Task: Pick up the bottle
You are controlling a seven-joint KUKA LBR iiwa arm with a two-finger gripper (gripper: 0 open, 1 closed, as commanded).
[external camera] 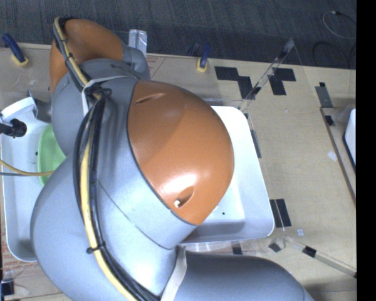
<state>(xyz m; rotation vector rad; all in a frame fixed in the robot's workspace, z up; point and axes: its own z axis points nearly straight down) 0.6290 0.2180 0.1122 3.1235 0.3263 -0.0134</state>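
We are reaching our arm [150,187] over the bins [254,168]; grip state and progress we cannot tell.

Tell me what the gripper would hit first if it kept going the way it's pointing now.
Hard to say: the arm blocks the camera's sight of where it is pointing. It bends over the left bin, where a light green item peeks out, so that or the bin floor is my guess.

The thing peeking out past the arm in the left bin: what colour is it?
Light green, seen in the camera view at the arm's left edge, mostly hidden.
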